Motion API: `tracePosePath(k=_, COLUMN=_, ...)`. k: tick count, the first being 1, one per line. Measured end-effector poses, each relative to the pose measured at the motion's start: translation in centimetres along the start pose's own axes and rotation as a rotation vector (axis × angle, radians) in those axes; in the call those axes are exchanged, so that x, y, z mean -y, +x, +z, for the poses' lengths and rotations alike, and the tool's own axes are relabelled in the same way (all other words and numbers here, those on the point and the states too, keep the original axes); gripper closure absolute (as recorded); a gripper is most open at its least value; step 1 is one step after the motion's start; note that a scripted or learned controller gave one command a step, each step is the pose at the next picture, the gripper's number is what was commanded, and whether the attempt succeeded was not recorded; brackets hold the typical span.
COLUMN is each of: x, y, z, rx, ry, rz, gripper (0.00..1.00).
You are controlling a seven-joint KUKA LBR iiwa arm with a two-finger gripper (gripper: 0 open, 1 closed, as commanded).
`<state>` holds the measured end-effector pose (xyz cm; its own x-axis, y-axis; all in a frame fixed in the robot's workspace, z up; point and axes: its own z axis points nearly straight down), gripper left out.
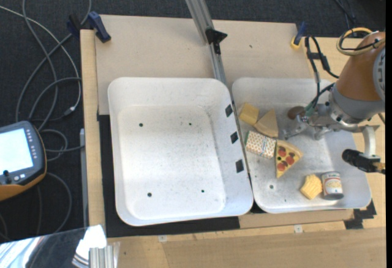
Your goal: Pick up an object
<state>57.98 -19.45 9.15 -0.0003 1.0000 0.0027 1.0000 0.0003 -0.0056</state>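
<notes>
The right bin (288,199) holds several small objects. Two yellow cheese-like wedges (248,114) (267,123) lie at its left side, with a speckled white box (261,145) just below them. A pizza slice (286,159) lies in the middle. A yellow ridged piece (311,186) and a small can (332,185) sit near the front edge. My gripper (289,131) reaches in from the right and hangs low over the bin, just right of the second wedge and above the pizza slice. A small brown object (296,112) shows beside the gripper.
The left bin (122,138) stands beside the right one. A metal pole (196,3) slants down to a clamp at the back between the bins. Cables (315,59) run along the bench's back right. A handheld control pendant (18,153) lies off the bench at left.
</notes>
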Motion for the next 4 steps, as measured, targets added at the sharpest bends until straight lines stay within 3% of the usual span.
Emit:
tracePosePath(k=1, x=-0.2, y=0.0, z=-1.3, rx=0.001, ry=-0.006, rz=0.0, gripper=1.0)
tracePosePath(k=4, x=-1.6, y=-0.4, z=-18.6, rx=0.006, ry=-0.015, rz=-0.002, gripper=1.0)
